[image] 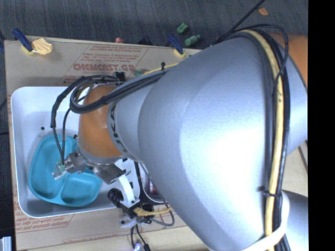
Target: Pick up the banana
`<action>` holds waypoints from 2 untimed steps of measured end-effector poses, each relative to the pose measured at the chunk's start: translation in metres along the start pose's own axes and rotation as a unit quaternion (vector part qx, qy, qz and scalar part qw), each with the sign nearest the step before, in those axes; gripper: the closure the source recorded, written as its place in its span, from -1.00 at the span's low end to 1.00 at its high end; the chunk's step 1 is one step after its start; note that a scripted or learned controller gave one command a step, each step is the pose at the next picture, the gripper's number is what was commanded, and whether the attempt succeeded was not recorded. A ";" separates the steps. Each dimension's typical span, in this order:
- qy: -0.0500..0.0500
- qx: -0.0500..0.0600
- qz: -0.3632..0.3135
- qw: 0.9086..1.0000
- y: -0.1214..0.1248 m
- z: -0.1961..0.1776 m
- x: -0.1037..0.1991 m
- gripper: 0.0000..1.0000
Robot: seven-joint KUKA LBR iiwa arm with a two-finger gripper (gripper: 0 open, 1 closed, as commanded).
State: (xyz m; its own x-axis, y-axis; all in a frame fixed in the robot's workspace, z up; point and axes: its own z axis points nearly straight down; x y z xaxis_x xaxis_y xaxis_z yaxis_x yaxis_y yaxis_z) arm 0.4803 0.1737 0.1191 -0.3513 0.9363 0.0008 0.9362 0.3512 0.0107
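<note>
The grey arm with its orange band reaches from the right across the left white bin. Its wrist hangs over a blue divided dish lying in that bin's near part. The gripper sits low above the dish, its tip hidden behind the wrist and cables. The arm's bulk covers most of the bins' contents.
Black cables loop from the wrist over the left bin. A cardboard sheet with red print lies under the bins, held by blue clamps. Small green pieces lie on the dark floor behind.
</note>
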 end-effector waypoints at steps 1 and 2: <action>0.000 0.000 0.000 1.000 0.000 0.000 0.000 -1.00; 0.000 0.000 0.000 1.000 0.000 0.000 0.000 -1.00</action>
State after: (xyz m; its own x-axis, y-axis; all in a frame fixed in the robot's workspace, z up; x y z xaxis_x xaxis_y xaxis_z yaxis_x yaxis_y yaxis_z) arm 0.4802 0.1737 0.1190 -0.3512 0.9363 0.0008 0.9362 0.3512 0.0106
